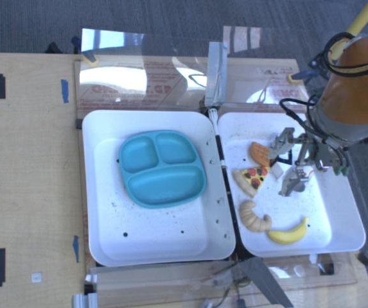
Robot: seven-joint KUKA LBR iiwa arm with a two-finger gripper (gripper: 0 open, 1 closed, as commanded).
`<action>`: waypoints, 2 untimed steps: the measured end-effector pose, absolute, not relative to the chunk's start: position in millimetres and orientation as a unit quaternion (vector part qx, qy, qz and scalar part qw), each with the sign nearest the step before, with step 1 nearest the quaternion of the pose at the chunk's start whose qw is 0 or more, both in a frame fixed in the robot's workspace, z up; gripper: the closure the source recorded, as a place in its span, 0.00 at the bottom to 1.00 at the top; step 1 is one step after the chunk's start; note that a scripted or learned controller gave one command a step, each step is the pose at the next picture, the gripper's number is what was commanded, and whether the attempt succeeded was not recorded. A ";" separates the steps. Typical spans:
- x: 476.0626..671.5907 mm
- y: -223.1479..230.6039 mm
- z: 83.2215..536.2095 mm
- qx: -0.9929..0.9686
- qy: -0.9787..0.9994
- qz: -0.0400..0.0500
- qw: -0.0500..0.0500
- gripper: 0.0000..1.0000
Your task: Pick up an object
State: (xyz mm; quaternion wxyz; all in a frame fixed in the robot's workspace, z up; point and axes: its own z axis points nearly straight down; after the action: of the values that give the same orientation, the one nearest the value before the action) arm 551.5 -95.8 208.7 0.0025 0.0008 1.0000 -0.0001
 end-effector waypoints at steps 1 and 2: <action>590.3 -110.1 103.3 0.218 0.976 0.001 0.011 0.00; 593.7 -109.3 116.6 0.217 0.976 0.001 0.017 1.00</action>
State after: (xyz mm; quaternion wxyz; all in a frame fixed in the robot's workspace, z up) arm 593.7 -109.3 116.6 0.0171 0.2168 0.9761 0.0010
